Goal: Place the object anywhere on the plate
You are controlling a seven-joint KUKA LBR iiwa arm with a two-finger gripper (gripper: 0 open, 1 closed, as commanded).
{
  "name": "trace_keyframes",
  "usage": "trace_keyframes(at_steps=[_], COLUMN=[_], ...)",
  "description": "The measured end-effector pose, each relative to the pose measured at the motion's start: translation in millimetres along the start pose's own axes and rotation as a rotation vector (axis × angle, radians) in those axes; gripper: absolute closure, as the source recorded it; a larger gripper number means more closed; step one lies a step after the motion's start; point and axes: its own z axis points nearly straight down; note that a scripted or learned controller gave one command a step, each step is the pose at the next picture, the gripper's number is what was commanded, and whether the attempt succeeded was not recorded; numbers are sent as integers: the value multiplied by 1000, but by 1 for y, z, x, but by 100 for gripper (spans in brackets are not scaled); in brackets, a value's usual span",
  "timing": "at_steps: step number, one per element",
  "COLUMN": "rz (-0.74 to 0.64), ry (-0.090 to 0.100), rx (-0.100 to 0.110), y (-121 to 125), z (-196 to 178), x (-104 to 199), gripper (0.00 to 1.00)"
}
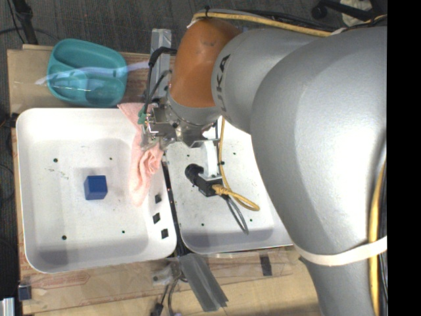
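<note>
1. The grey arm with the orange band reaches in from the right and covers most of the right-hand shallow white bin. Its gripper sits over the seam between the two bins, near their far edge.

2. A crumpled pink cloth hangs from the gripper area and drapes over the inner wall of the left-hand shallow white bin. Its upper end is right at the gripper, but the wrist hides the contact — whether the gripper is closed on the cloth or merely beside it, I cannot tell.

3. If the cloth is the object, it lies directly below the gripper, its long axis running from the gripper toward the near edge of the table.

4. A small blue cube rests on the left bin's floor, to the left of the gripper and nearer the camera, well apart from the cloth.

5. A teal plastic bowl-like dish stands on the table beyond the left bin — probably the plate, lying left of the gripper and farther away.

6. So the coming move would likely run leftward and away.
</note>
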Motion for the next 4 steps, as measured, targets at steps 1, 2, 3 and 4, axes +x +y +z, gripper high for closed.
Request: trace_keyframes(at_steps=[1, 2, 3, 4], rz=[-113, -94, -35, -166], ry=[0, 0, 1, 0], rx=[-1, -3, -4, 1], y=[14, 61, 59, 14], z=[11, -1, -74, -37], x=[94, 5, -27, 45], gripper=[100, 100, 100, 100])
